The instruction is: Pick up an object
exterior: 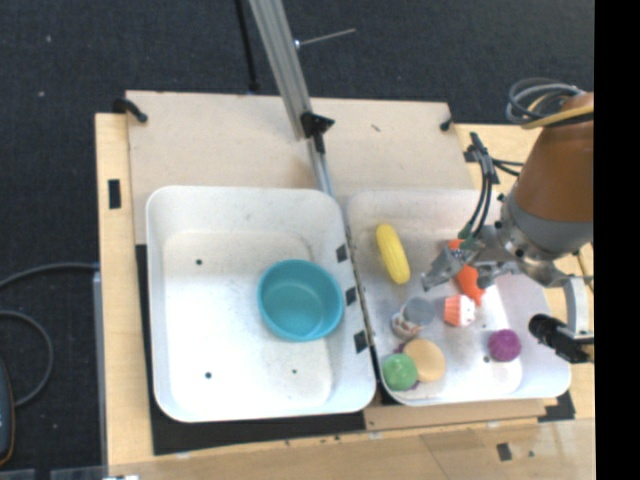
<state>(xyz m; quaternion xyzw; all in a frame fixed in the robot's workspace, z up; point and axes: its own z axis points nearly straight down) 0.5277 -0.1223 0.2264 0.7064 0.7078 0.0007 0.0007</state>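
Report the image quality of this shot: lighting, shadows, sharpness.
Camera view: lighting is even and diffuse, with soft shadows inside the left bin beneath its rim; the white bins look bright but keep their specks; focus is mildly soft overall, so the small items near the gripper blur together, while the blue bowl and yellow corn read clearly.

Even, fairly bright overhead light. The white bins look slightly washed out. Shadows are soft; detail is grainy.
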